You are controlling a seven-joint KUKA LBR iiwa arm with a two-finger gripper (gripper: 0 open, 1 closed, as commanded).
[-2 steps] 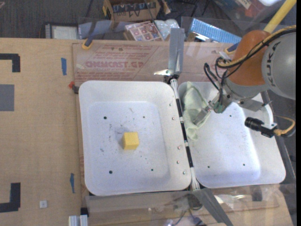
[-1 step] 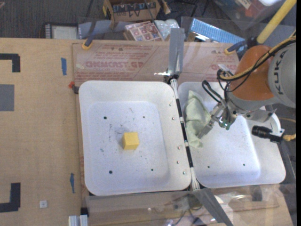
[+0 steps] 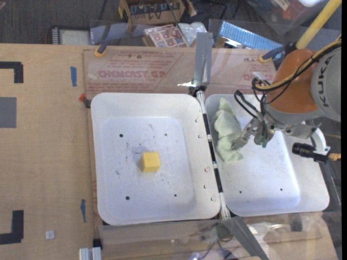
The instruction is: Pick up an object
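1. Pale green cloth (image 3: 226,134) is seen crumpled against the left wall of the right bin (image 3: 282,194), in the centre-right of the frame; it is judged to be the object being attempted.
2. The gripper (image 3: 245,138) is seen lowered over the right edge of the cloth, reached in from the right of the frame under the arm's orange band (image 3: 293,80). One slim finger is seen pointing down and to the left onto the fabric.
3. Whether the fingers are spread or closed cannot be told, since they are small and partly overlapped by the wrist; no fabric is visibly caught between them, so no hold can be claimed.
4. A likely failure is judged to be a pinch on a single loose fold: the cloth could be lifted partly and then slipped out as its weight drags.
5. Because the cloth is pressed against the bin wall beside the divider (image 3: 209,145), the fabric might be pushed sideways and bunched rather than gripped, or the bin floor might be struck by the fingers.
6. A yellow block (image 3: 151,162) lies alone near the middle of the left bin (image 3: 108,112), well apart from the gripper, and is unlikely to be disturbed.
7. Dangling cables (image 3: 255,99) near the wrist could be snagged on the cloth or bin rim during a lift.
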